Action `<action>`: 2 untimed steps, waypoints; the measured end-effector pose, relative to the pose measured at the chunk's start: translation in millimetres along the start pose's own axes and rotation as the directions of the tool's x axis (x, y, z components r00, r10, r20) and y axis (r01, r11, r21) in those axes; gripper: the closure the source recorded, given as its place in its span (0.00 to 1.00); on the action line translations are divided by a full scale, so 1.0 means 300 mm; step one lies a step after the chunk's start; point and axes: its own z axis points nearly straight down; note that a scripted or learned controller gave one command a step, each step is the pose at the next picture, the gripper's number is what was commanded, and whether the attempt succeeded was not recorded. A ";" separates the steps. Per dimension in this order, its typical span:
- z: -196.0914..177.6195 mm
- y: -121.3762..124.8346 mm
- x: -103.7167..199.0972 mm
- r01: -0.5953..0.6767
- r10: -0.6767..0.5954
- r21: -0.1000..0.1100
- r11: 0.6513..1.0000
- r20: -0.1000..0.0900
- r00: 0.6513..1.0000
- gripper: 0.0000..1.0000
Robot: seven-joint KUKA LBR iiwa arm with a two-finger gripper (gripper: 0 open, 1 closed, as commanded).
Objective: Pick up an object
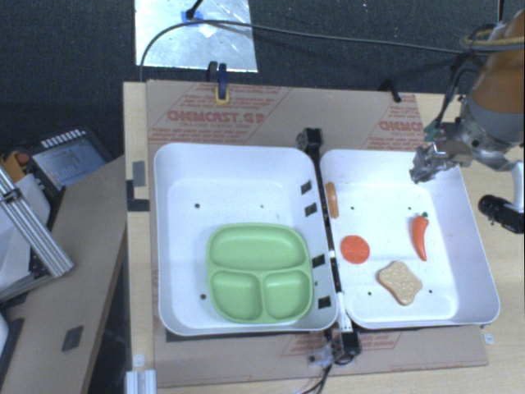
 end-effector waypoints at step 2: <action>0.007 0.065 0.312 0.004 -0.004 0.000 1.000 -0.001 1.000 1.00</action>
